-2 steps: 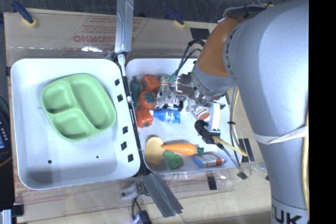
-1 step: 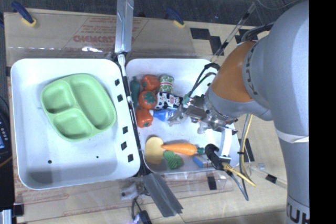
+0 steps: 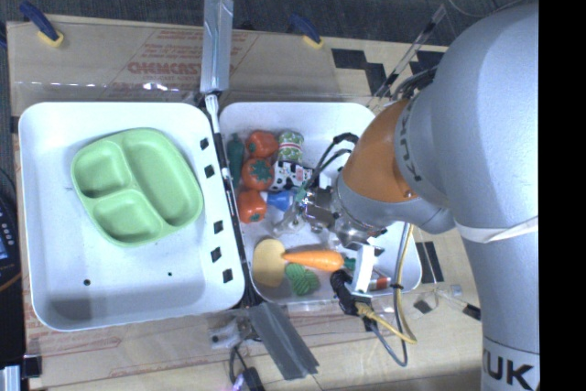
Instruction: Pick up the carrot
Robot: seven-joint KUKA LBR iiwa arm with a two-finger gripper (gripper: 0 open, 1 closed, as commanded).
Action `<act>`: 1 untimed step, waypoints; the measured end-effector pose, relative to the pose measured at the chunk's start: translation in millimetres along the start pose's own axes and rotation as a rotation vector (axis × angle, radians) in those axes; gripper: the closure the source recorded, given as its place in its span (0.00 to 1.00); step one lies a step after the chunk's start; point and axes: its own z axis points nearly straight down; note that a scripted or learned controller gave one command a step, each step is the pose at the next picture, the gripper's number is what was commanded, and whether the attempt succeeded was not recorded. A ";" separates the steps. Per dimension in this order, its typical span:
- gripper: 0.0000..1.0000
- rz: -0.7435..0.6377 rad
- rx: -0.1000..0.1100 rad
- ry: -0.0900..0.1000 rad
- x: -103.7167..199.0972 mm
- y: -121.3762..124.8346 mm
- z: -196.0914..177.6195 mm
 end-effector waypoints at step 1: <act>0.00 0.294 0.000 0.000 -24.7 83.3 -52.2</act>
